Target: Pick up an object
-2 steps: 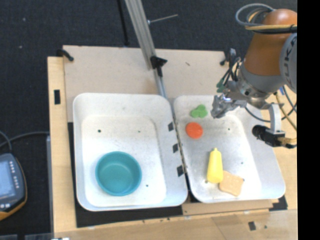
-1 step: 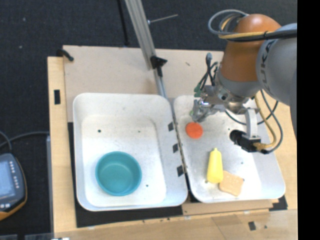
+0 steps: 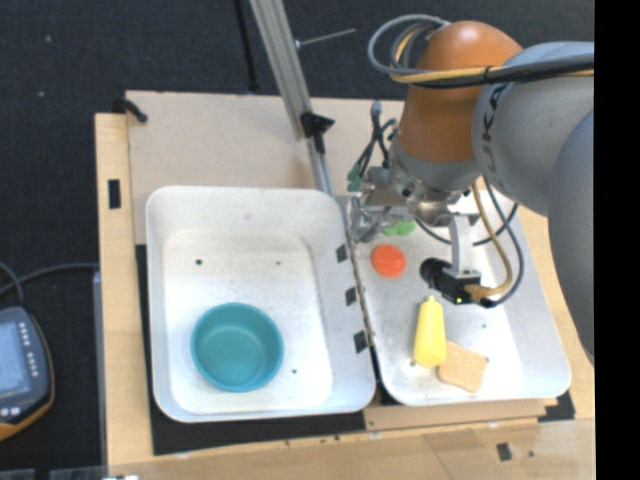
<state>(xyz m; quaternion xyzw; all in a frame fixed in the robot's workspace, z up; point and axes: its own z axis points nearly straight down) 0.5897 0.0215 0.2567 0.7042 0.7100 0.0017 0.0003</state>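
Note:
In the right bin (image 3: 540,348) lie an orange round object (image 3: 388,260), a yellow bottle-shaped object (image 3: 430,332), a tan cracker-like piece (image 3: 462,367) and a green object (image 3: 400,227) partly hidden under the arm. A teal bowl (image 3: 237,346) sits in the left bin (image 3: 180,228). My gripper (image 3: 366,214) hangs low over the far left corner of the right bin, just above and left of the orange object and beside the green one. I see nothing clearly held.
A slanted metal pole (image 3: 285,63) rises behind the bins near the divider. The arm's bulk covers the far right part of the right bin. A handheld pendant (image 3: 20,368) lies off the bench at the left.

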